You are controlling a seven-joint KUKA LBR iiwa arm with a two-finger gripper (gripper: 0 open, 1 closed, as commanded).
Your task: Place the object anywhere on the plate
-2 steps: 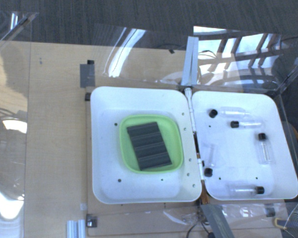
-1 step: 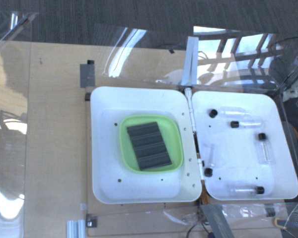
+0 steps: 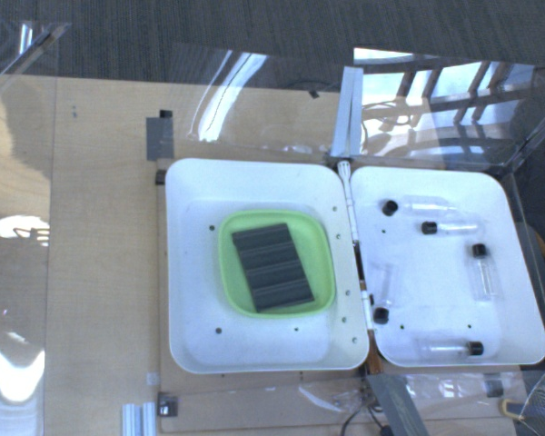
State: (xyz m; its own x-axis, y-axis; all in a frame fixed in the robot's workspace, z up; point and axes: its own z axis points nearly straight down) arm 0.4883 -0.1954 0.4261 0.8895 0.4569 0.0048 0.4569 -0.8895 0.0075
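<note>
pretty sure it's done, ribbed dark grey rectangular block (image 3: 272, 267) sits flat on the square lime-green plate (image 3: 230, 243), can't tell the claw's state

I see two white bins: the left bin (image 3: 186, 334) carries a lime-green plate (image 3: 232, 289) with a dark grey ribbed block (image 3: 272, 267) on it. The right bin (image 3: 518, 325) has clear vials (image 3: 450, 346) with black caps. The worktop (image 3: 91, 243) is pale tan wood.

Camera looks down obliquely on 2 bins (image 3: 263, 357).
</note>
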